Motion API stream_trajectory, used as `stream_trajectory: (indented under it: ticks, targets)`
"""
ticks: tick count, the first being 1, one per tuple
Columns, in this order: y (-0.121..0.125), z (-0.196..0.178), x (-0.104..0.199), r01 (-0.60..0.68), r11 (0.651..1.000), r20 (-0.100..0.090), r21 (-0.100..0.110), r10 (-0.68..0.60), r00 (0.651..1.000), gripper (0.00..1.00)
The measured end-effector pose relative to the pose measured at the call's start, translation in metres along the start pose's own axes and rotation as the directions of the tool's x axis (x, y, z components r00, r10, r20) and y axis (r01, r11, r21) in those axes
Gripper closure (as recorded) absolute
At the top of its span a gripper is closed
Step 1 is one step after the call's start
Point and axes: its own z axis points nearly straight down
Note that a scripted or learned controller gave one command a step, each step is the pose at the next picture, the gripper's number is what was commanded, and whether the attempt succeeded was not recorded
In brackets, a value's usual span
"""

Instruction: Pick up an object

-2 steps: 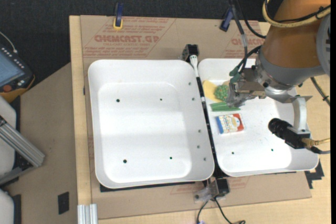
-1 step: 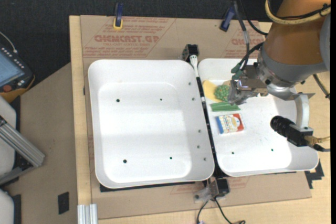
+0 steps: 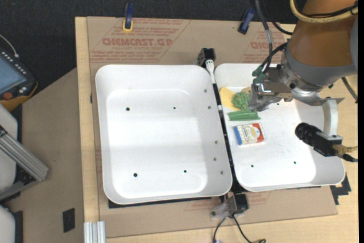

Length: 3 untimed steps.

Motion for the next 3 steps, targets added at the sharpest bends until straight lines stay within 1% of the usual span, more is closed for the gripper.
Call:
stream_trajectory:
  ticks: [1, 2, 3]
  targets:
    - [0.011, -0.062, 0.056, 0.004, 1.0, -0.001, -0.003, -0.004, 1.0, 1.0]
    - [-0.033, -0.052, 0.006, -0.006, 1.0, 0.0, 0.009, 0.006, 1.0, 1.0]
    - [-0.03, -0.062, 0.008, -0.001, 1.0, 0.0, 0.003, 0.001, 1.0, 1.0]
